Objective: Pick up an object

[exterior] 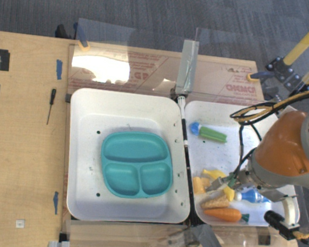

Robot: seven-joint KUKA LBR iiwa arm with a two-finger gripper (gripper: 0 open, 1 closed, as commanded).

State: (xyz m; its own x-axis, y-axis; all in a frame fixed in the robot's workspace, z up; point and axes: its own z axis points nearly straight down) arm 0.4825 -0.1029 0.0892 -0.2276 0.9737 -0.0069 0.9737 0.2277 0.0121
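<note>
The grey arm with its orange band point(283, 143) reaches from the right edge, its two-finger gripper point(229, 183) low over a yellow plastic toy point(212, 176) at lower right; finger spread cannot be told.

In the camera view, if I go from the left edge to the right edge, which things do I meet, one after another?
Screwdriver on the bench → left white bin → teal divided plate inside it → green marker with blue cap in the right bin → gripper above the clutter of small toys → orange band of the arm.
</note>
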